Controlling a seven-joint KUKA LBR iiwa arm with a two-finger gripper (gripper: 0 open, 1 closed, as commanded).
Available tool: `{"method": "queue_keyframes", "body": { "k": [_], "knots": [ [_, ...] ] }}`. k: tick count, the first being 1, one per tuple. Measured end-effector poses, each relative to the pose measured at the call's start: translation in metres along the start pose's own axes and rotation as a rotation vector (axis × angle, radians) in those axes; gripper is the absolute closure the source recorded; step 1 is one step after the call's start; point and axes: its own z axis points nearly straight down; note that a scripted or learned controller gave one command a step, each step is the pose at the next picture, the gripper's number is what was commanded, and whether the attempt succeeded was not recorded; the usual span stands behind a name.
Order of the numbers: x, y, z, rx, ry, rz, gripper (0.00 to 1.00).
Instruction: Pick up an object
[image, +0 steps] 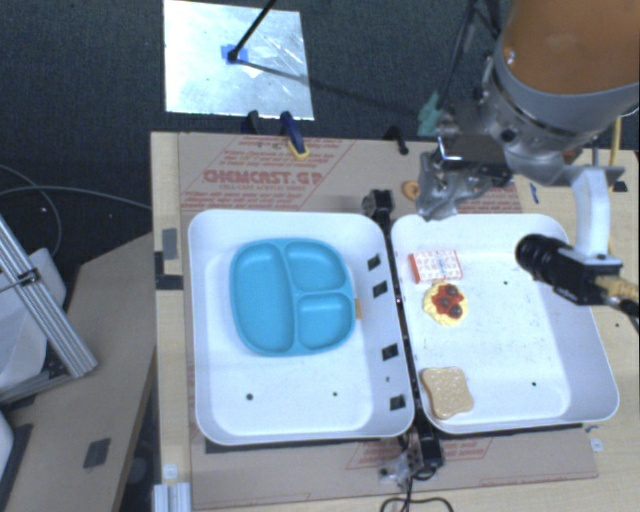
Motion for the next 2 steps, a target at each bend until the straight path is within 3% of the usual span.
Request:
{"method": "queue_keyframes", "body": {
  "k": [1, 2],
  "knots": [
    [0.112, -0.002, 0.038, 0.014, -0.001, -0.015, 1.00],
    [0.107, -0.001, 0.025, 0.009, 0.000, -0.010, 1.00]
  ]
}}
